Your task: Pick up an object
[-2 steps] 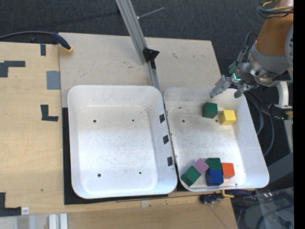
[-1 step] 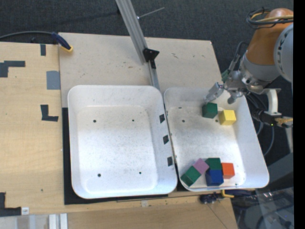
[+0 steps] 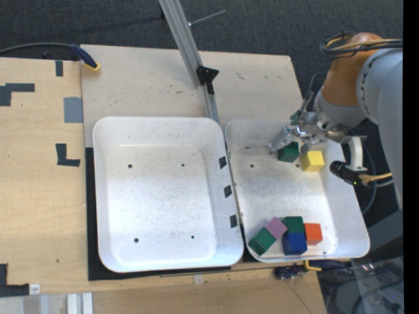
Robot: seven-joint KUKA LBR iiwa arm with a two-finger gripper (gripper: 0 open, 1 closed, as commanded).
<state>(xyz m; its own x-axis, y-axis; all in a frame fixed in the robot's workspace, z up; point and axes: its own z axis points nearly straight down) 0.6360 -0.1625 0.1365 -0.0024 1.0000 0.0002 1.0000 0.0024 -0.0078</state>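
Gripper metalwork is seen low in the upper part of the right bin, directly over a dark green block, with the grey arm and its orange band trailing away toward two o'clock. How the gripper is set cannot be told from this view, and no block can be confirmed as being gripped; the dark green block appears to be touching the tool or lying just beneath it, and it seems to rest on the bin floor. Just beside that block, at about three o'clock from it, a yellow block is found, close enough that the two may be touching. Well apart, toward six o'clock, a cluster of blocks is gathered at the near edge of the same bin: a green block, a pink block, another dark green block, a blue block and an orange block. At nine o'clock from the gripper, the left bin is set alongside. As far as can be judged, the approach has been made and the tool has been brought down onto a candidate, but a secure hold and the lift are yet to be shown. The pick is therefore judged to be unfinished.
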